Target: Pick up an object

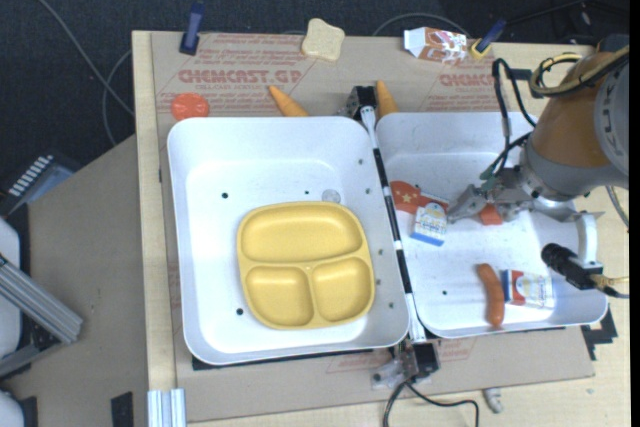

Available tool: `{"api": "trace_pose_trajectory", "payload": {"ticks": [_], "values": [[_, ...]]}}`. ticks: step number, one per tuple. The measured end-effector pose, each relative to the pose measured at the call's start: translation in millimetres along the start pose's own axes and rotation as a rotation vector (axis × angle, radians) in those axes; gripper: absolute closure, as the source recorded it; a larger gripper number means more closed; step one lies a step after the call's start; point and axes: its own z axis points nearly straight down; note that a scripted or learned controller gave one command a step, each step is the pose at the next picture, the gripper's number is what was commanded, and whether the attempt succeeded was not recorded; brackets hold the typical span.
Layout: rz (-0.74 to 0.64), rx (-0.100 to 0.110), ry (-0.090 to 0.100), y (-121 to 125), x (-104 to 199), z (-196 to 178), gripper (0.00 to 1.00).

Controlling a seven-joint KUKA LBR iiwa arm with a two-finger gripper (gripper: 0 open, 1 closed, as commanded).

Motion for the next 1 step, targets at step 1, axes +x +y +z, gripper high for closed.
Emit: {"api": "trace_pose_trajectory", "payload": {"ticks": [1], "values": [[0.001,0.000,-0.001,20.2,-31.9,-0.1,0.00]]}}
